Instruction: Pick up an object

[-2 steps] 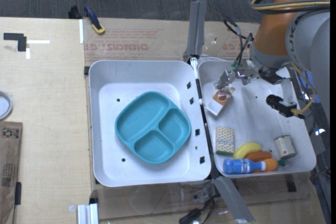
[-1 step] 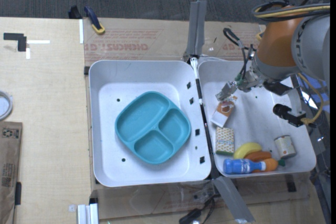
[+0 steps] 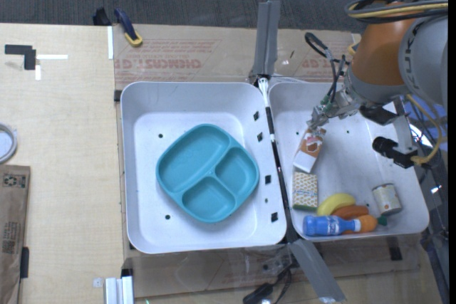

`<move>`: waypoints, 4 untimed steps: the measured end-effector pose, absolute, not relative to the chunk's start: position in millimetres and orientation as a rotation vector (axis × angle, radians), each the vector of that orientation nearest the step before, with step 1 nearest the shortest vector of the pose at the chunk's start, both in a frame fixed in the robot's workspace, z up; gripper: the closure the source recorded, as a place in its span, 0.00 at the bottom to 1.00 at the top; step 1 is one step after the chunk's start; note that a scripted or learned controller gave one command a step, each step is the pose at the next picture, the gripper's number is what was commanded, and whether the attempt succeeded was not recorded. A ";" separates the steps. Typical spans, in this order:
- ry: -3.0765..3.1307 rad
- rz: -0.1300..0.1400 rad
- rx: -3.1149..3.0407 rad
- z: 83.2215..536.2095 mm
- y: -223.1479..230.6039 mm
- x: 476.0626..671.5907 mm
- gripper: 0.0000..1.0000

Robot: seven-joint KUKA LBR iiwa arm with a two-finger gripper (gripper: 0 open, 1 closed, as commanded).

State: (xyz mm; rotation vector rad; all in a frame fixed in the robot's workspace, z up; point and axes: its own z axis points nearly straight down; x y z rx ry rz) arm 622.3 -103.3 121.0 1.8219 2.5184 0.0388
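**Robot arm closes in on small carton in right-hand bin**

A pale wooden surface under a dark floor carries two shallow white bins side by side. The left bin holds a blue divided plate. The right bin holds the clutter: a small orange-and-white carton near the bin's left wall, a patterned box just below it, and along the lower rim a yellow banana, an orange carrot-like piece, a blue bottle lying on its side and a small tin can.

The grey arm with its orange band reaches in from the right, and its tool hangs over the upper part of the right bin, just above the carton's top end. Whether the tool is open or closed cannot be told at this size, and no object shows between its tips, so nothing can be called held.

The step in hand appears to be the approach or descent on the carton, the nearest object. A successful pick would likely call for the tool to straddle the carton's narrow sides, close firmly and lift straight up; the bin wall and the box close by leave little room for error.
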 end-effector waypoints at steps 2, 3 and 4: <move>2.533 0.032 1.806 107.3 -105.0 587.0 0.00; 2.594 0.001 1.769 92.6 -105.0 554.1 0.00; 2.589 0.000 1.776 100.0 -106.6 554.4 1.00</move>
